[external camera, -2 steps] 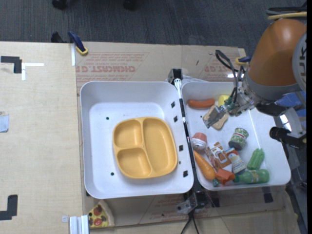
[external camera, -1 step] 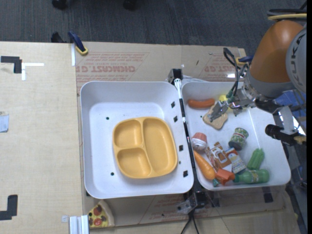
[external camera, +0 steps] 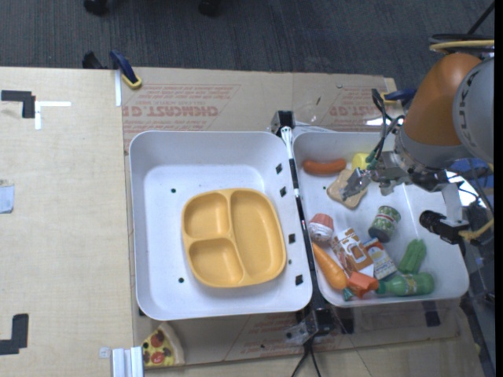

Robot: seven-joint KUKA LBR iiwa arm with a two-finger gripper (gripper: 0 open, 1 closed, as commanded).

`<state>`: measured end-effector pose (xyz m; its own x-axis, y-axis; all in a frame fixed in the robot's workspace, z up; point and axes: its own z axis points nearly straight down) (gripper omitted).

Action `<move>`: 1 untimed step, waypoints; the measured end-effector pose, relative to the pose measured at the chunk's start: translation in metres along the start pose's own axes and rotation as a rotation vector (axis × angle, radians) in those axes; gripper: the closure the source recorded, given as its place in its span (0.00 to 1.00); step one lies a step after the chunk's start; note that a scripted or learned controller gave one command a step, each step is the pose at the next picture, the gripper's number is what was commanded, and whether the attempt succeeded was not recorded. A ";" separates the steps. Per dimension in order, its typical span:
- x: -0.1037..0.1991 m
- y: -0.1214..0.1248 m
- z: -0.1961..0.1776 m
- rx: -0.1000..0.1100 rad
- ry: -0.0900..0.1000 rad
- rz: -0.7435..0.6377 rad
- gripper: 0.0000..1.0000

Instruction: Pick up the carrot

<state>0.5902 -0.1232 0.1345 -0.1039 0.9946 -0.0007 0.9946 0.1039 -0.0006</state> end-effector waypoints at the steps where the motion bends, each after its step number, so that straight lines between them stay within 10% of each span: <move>1: 0.021 -0.042 0.042 -0.002 -0.003 0.066 0.00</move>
<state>0.5466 -0.1068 0.0921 -0.0384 0.9993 -0.0039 0.9993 0.0384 0.0013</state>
